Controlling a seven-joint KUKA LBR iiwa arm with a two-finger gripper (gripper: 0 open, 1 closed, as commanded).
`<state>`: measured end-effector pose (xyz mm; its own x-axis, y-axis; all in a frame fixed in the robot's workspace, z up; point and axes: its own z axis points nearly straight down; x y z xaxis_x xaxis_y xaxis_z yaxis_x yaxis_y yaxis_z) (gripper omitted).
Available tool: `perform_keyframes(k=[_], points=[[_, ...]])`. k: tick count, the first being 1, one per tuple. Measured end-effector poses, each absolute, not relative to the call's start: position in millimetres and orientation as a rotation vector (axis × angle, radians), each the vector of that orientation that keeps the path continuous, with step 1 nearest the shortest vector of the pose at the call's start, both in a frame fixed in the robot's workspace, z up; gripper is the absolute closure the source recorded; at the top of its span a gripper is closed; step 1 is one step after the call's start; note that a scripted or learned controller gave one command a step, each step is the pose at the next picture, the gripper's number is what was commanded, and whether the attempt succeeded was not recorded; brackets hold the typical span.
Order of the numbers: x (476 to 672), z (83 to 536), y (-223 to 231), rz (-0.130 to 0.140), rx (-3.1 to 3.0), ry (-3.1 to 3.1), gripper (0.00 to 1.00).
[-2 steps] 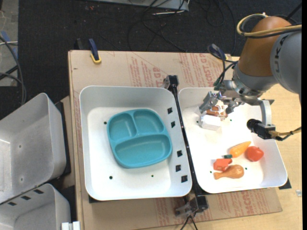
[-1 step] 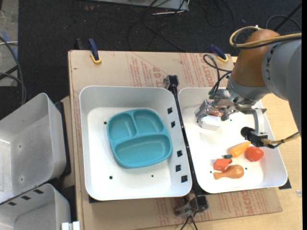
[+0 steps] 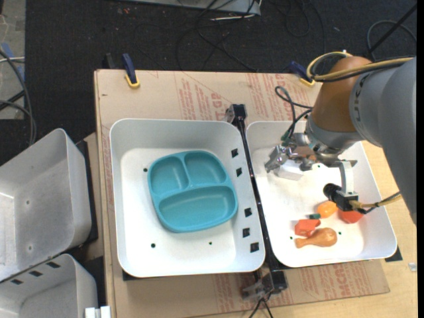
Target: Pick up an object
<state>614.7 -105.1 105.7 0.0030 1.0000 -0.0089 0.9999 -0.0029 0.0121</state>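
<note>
Leftward, a teal divided plate lies flat in the left bin. Right bin — small orange and red toy pieces cluster near its front right, apart from the jaws hovering farther back; I cannot tell their opening.

Two bins sit side by side on the bench. The left bin holds one divided plate, lying flat near its middle. The right bin holds a cluster of small toy food pieces toward its near right part, lying close together, some touching. The arm reaches in from the right, above the far half of the right bin. The gripper hangs over that bin's far left part, well apart from the cluster.
</note>
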Motion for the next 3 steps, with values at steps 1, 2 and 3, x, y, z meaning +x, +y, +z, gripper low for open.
perform_keyframes(k=[1,2,3], points=[[616.9,119.5,-104.8,0.014,2.211,2.202,1.00],[609.3,176.7,-101.1,0.005,2.218,2.219,1.00],[610.7,230.5,-101.1,0.006,2.214,2.221,1.00]])
